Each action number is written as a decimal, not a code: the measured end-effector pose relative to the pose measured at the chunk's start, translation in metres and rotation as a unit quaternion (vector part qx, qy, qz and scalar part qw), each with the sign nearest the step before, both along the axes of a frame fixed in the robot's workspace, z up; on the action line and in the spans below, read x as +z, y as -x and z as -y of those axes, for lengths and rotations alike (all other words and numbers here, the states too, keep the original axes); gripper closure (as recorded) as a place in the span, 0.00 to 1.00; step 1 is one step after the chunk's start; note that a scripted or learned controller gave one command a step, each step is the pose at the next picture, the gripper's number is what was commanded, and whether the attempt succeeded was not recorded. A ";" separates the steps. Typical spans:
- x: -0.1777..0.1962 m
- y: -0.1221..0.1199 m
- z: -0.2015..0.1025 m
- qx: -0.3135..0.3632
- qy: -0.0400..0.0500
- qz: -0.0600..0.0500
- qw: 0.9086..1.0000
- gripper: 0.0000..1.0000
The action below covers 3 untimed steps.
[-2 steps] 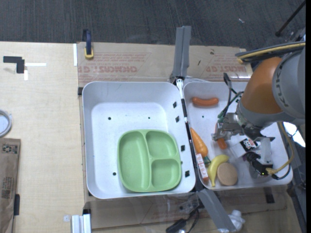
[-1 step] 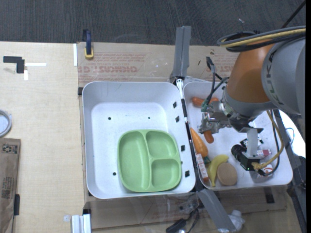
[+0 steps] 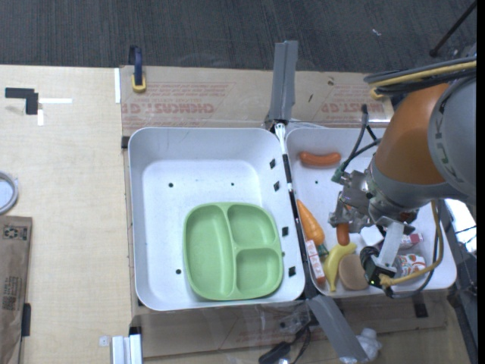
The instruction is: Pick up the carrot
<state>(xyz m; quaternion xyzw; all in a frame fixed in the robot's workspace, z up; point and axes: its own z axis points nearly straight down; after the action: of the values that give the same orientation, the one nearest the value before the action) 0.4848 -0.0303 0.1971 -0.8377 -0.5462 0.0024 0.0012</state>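
Note:
The carrot (image 3: 308,219) is orange with a green top. It lies slantwise by the left wall of the right bin (image 3: 438,277), tip toward the back. My gripper (image 3: 342,220) hangs low over the middle of that bin, a short way right of the carrot and apart from it. A small red-orange piece (image 3: 343,236) shows right under the gripper; whether it is held I cannot tell. The grey arm with its orange band (image 3: 405,146) reaches in from the right and hides part of the bin floor.
A sausage (image 3: 320,158) lies at the back of the right bin. Near its front are a red packet (image 3: 313,261), a banana (image 3: 334,264), a brown round item (image 3: 353,274) and a red-and-white pack (image 3: 410,263). The left bin (image 3: 151,203) holds a green divided plate (image 3: 198,275).

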 end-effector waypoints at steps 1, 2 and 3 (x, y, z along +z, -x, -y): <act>-0.007 0.004 -0.055 -0.085 0.000 0.000 0.996 1.00; -0.007 0.004 -0.055 -0.085 0.000 0.000 0.996 0.00; -0.007 0.008 0.023 -0.171 0.001 0.001 0.985 0.00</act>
<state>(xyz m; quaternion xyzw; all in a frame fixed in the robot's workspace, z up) 0.4771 -0.0533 0.1905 -0.9189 -0.3945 0.0022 0.0004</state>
